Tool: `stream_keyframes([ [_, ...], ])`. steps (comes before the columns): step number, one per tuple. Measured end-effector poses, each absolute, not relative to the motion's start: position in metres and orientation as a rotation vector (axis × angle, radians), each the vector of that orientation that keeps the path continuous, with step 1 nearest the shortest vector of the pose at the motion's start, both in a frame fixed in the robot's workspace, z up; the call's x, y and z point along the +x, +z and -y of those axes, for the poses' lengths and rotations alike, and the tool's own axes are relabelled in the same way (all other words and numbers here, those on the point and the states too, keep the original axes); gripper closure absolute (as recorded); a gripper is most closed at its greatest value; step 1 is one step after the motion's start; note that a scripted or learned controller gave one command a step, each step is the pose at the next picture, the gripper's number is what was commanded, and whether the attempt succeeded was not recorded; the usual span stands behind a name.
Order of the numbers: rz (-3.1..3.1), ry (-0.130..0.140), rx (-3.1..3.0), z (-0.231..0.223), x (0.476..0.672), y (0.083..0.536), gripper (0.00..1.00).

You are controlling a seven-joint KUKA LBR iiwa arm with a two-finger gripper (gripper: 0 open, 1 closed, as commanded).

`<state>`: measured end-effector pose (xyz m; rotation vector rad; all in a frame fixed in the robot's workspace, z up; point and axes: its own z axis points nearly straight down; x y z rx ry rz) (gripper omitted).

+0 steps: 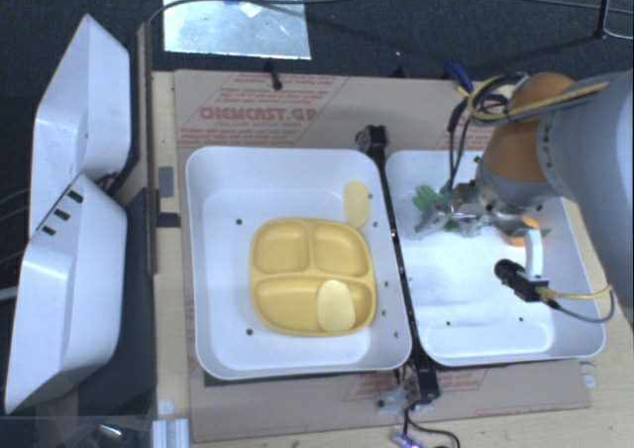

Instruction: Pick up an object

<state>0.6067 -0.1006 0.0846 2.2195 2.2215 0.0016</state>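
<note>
My gripper point(443, 217) is low in the right bin point(475, 317), near its upper left corner. A small green object point(428, 197) lies right at the gripper's tip, partly covered by it; whether it is gripped I cannot tell. A bit of an orange object point(515, 232) peeks out from under the wrist. In the left bin point(223, 268) a yellow divided tray point(297, 273) holds a pale yellow oval piece point(335, 306) in its lower compartment. Another pale yellow piece point(357, 203) leans by that bin's right wall.
The grey arm point(584, 149) with its orange band point(525, 129) covers the right bin's upper right part. A black cable plug point(515, 278) hangs over the bin's middle. A black divider clamp point(374, 139) sits between the bins. White casings point(74, 238) stand at the far left.
</note>
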Motion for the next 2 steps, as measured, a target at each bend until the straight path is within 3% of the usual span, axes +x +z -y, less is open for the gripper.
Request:
stream_keyframes([
  [1, -2.223, 0.001, 2.22, 0.089, 0.605, 0.084, 0.0],
  [2, -2.176, 0.011, 2.256, 0.081, 0.578, 0.189, 0.0],
])
